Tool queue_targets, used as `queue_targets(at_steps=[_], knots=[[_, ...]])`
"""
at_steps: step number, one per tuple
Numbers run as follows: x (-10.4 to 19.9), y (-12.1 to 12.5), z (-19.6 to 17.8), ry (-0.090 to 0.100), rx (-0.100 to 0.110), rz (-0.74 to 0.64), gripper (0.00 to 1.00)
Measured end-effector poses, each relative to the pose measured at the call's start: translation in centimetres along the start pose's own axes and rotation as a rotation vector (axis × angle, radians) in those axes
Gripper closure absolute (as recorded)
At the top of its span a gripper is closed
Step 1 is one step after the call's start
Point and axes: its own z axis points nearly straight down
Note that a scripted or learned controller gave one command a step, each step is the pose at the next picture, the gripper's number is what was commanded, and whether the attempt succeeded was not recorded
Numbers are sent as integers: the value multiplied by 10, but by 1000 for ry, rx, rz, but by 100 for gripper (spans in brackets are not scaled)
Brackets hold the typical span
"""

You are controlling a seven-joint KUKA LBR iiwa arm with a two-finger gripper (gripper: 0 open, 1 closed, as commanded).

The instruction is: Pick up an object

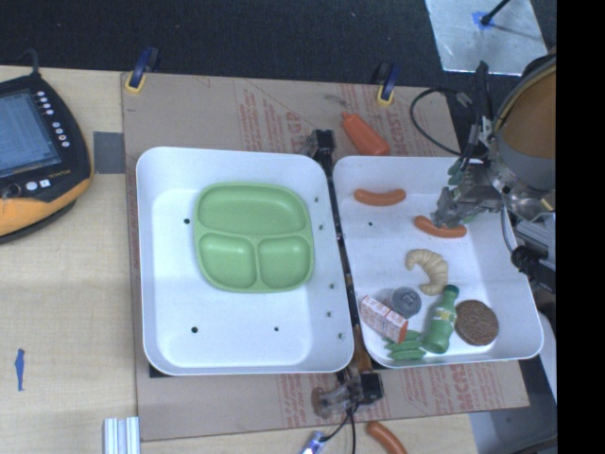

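Orange sausage (440,227) directly beneath the end effector (452,212), grip state indiscernible.

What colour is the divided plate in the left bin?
Light green, seen in the camera view: divided plate.

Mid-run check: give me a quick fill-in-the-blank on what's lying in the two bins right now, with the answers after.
1. The green divided plate lies in the ____ bin.
2. The gripper is over the right bin, right above an orange ____.
3. The croissant lies just above the green ____.
4. Beside that green item, on its right, lies a round brown ____.

Missing words: left; sausage; bottle; cookie
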Motion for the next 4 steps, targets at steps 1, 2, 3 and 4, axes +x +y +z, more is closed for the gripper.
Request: queue_targets(at_steps=[1, 2, 3, 4], knots=[[0, -1, 1, 1, 2, 0, 0], [-35, 6, 79, 0, 6, -2, 0], [-61, 65, 131, 2, 4, -3, 0], [27, 31, 54, 2, 4, -4, 0]])
